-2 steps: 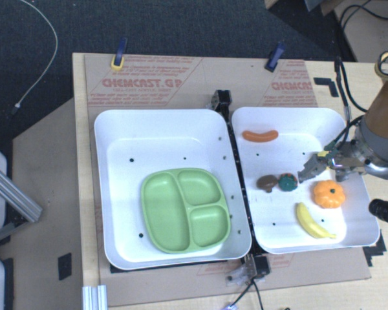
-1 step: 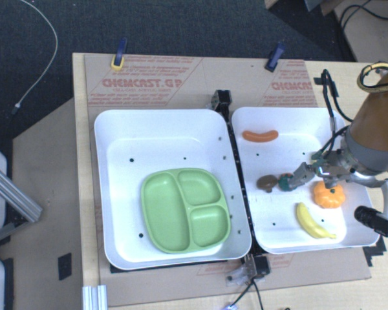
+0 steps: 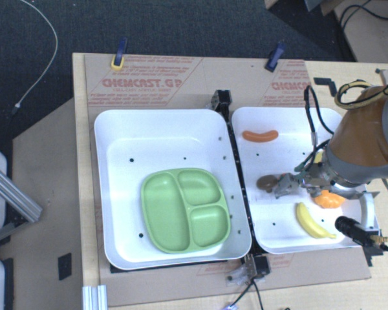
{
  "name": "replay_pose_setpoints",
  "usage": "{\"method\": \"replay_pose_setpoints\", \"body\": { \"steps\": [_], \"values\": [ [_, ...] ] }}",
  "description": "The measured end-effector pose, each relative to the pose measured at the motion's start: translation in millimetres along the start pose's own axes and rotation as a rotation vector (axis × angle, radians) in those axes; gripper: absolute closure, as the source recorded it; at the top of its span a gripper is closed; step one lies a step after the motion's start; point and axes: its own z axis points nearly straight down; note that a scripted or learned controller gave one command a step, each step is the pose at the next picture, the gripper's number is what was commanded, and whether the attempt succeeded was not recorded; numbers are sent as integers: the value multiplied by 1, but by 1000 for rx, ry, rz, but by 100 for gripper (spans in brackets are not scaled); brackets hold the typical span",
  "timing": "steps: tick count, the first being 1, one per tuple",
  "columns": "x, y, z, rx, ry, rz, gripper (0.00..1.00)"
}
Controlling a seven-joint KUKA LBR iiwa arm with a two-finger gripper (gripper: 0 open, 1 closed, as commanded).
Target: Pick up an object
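The pincer (image 3: 286, 186) is hovering low in the right bin (image 3: 278, 237), tips reaching left toward a brown lump (image 3: 266, 183) touching or just beside them; whether they are apart or together, I cannot tell.

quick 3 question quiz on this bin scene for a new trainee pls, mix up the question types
1. True or false: the green tray lies in the left bin.
2. Which thing lies nearest the far wall of the right bin? A) banana B) sausage C) orange thing
3. Fill in: the gripper is right beside a small ____ lump on the bin floor.

Key: 1 true; 2 B; 3 brown
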Motion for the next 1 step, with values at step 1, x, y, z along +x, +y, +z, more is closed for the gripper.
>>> {"method": "replay_pose_setpoints", "body": {
  "steps": [1],
  "values": [
    [0, 0, 38, 2, 1, 1, 0]
  ]
}}
